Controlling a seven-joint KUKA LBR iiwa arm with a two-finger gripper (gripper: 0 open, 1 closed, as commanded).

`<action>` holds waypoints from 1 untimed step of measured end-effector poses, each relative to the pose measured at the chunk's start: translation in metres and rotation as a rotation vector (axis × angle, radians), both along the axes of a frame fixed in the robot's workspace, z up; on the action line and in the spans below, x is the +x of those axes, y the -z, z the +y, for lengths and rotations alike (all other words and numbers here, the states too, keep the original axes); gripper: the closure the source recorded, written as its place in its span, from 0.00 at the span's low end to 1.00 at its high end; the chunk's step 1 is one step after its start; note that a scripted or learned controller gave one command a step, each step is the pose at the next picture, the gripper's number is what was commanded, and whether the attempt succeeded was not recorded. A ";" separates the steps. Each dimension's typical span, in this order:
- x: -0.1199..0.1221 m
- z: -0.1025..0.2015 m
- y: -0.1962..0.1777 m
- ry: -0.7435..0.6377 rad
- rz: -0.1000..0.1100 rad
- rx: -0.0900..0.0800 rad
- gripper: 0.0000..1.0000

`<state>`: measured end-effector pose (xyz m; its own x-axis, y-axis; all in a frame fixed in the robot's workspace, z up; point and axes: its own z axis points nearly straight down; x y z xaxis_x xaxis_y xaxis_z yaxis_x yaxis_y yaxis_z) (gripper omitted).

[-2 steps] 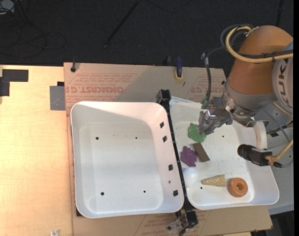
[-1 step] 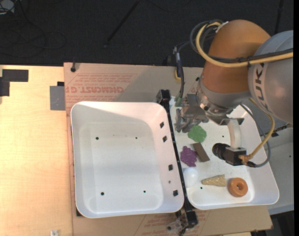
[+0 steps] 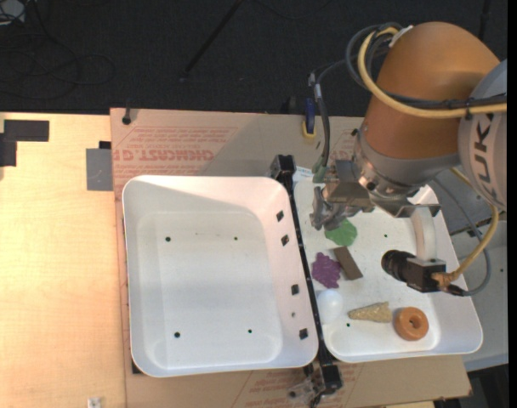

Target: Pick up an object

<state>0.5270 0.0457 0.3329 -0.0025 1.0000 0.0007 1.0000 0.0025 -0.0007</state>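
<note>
My gripper hangs low over the back left part of the right bin, just above a green object. In front of it lie a purple grape-like bunch, a brown flat block, and a small white ball. Nearer the front rest a tan cone and an orange ring. Nothing shows between the fingers.
The left bin stands beside the right one, with black clips along the shared rim. Both bins sit on a cardboard sheet on the wooden bench. The arm's bulk covers the right bin's back.
</note>
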 end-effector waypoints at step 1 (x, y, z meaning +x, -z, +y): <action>0.005 0.062 -0.081 -0.003 -0.004 0.000 1.00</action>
<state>0.5322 0.1077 0.4138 -0.0055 1.0000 0.0009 1.0000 0.0055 0.0035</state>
